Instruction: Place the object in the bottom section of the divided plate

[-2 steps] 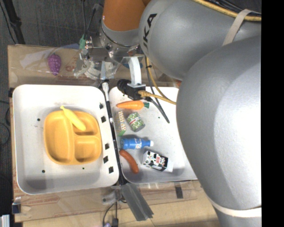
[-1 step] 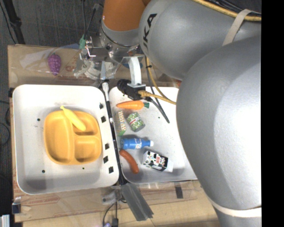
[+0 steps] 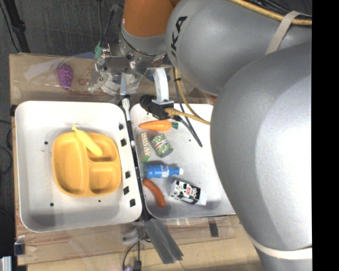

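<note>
The yellow banana-shaped piece [image 3: 88, 142] lies across the upper part of the divided plate [image 3: 68, 168], not the bottom section. The gripper [image 3: 124, 83] hangs beyond the plate's far side, carrying nothing I can see. Looks like a pick is due next. Open or closed? Can't tell; the arm hides it.

Right bin [image 3: 207, 204]: carrot [image 3: 155, 125], blue bottle [image 3: 160, 171], sausage [image 3: 154, 192]. Purple item [image 3: 64, 75] behind bins.

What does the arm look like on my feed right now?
The arm is bulky, rounded and glossy grey, with black KUKA lettering and an orange band above the wrist. A yellow cable and black cables run beside it. The gripper is bare metal.
</note>
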Tool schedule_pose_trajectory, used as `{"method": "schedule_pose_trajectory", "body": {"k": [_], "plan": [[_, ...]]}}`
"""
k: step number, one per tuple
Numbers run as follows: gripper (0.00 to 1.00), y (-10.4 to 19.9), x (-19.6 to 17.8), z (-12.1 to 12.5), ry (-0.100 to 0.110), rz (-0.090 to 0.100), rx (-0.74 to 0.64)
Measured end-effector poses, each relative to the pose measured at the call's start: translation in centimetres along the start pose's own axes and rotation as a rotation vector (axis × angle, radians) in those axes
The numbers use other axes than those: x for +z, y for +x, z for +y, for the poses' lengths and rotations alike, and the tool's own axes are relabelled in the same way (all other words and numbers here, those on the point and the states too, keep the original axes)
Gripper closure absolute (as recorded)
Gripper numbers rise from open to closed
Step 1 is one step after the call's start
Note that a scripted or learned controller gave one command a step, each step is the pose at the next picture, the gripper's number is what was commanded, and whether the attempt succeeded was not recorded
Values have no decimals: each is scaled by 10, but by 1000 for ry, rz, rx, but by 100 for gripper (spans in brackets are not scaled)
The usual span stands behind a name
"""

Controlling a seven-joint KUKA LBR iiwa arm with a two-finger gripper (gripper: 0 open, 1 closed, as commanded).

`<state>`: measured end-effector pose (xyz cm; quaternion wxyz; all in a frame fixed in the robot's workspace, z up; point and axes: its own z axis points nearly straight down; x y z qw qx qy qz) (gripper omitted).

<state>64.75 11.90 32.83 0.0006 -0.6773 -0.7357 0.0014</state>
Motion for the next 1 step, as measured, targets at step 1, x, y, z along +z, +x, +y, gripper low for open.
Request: {"method": "schedule_pose_trajectory", "body": {"k": [1], "plan": [[0,0,0,0,0,0,0]]}}
